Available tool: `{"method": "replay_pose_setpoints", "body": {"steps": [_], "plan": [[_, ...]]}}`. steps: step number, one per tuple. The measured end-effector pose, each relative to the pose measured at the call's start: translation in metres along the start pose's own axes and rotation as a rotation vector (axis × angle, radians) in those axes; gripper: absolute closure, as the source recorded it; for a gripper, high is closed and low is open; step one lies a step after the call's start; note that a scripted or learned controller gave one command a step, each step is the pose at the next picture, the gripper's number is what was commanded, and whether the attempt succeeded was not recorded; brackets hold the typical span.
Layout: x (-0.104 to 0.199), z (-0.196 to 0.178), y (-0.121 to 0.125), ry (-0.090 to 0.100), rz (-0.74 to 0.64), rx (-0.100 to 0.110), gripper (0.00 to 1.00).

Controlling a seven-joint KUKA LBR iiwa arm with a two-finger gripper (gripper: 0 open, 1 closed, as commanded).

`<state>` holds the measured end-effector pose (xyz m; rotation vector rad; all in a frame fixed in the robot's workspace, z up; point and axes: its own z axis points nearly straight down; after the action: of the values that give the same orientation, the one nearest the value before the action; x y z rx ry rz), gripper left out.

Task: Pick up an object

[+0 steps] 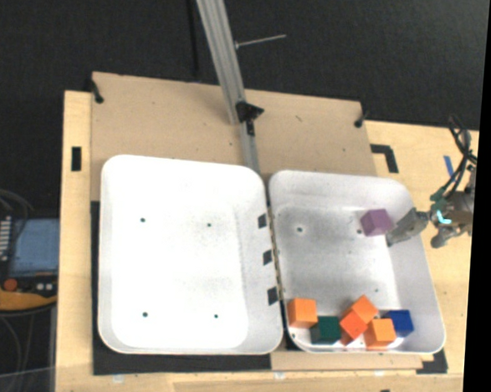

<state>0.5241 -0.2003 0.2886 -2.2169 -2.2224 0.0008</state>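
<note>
A purple block (375, 221) lies in the upper right part of the right bin (329, 197). Along that bin's front edge sit three orange blocks (303, 311) (357, 316) (379, 332), a dark green block (327, 329) and a blue block (400, 322). My gripper (425, 232) hangs over the bin's right rim, just right of the purple block. It is open, with one grey finger (407, 226) close to the purple block but not touching it. Nothing sits between the fingers.
The left bin (188, 174) stands beside the right one, sharing a middle rim. A slanted metal pole (226, 60) runs from the top down to the gap between the bins. Cables and a blue device (32, 247) lie off the bench's left side.
</note>
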Motion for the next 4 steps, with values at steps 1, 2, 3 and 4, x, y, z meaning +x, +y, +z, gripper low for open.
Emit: {"method": "replay_pose_setpoints", "body": {"steps": [1, 2, 3, 4], "plan": [[0.0, -0.002, 0.001, -0.001, 0.0, -0.004, 0.0], [0.002, 0.047, 0.009, -0.003, 0.004, 0.001, 0.0], [0.003, 0.094, 0.0, -0.003, 0.005, 0.002, 0.0], [-0.002, 0.156, -0.006, -0.002, 0.005, 0.003, 0.0]]}}
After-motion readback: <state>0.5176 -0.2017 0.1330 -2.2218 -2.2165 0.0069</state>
